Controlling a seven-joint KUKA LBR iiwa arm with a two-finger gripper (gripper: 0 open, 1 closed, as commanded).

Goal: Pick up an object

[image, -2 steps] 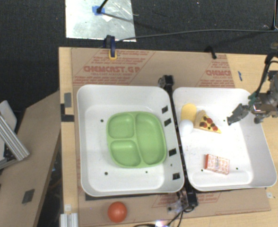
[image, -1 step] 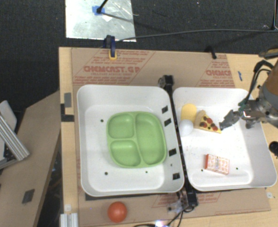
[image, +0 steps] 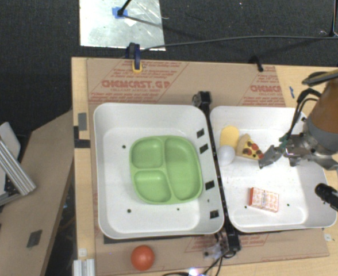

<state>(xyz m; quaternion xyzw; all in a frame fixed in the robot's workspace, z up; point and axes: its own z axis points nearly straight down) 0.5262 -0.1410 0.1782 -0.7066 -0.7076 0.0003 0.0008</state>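
Three small things lie in our right bin (image: 295,117). Our claw (image: 271,156) hovers beside the pizza slice (image: 250,148), holding nothing; we cannot tell how open. Next we must drop onto it.

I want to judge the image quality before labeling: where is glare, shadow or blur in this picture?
Camera view: strong glare on the shiny sheet at the top; even, soft light in both white bins, with faint shadows beside the green divided plate and the small red box; the gripper looks slightly blurred.
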